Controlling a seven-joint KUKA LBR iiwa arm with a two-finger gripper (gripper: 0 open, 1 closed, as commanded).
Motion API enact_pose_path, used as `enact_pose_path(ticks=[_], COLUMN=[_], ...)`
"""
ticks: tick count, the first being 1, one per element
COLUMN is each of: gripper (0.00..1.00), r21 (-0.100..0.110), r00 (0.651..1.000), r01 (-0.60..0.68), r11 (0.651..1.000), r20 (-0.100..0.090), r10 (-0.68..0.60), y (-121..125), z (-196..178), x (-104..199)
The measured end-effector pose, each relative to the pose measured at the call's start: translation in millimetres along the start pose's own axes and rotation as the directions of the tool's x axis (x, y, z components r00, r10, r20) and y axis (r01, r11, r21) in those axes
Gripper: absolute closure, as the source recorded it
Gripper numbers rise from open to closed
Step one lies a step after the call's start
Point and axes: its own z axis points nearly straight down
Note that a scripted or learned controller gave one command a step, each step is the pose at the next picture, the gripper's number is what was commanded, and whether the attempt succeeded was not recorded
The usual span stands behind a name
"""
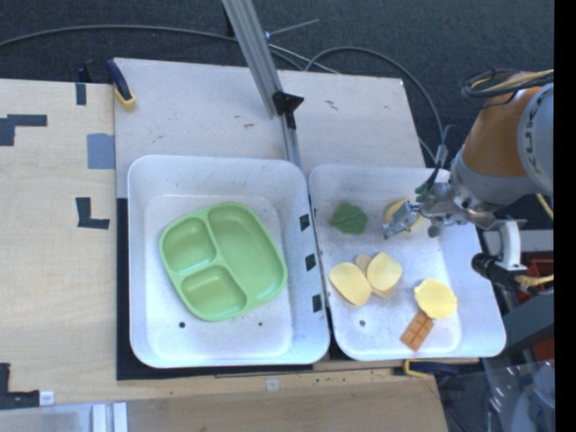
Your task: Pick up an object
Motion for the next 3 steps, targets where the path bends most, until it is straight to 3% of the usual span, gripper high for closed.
enact_pose_path(ticks=[1,2,3], gripper=[0.00,0.00,1.00], r21=[0.001,-0.005,-0.004], r00=[1.000,1.000,1.000], r01=[0.001,0.001,0.003], r11=[1.000,1.000,1.000], r20=[-0.001,0.001,0.000], r10=[-0.001,-0.001,-0.003], y=[5.3,5.3,5.1], z=[61.9,68.3,58.3], x=[0.0,0.4,0.9])
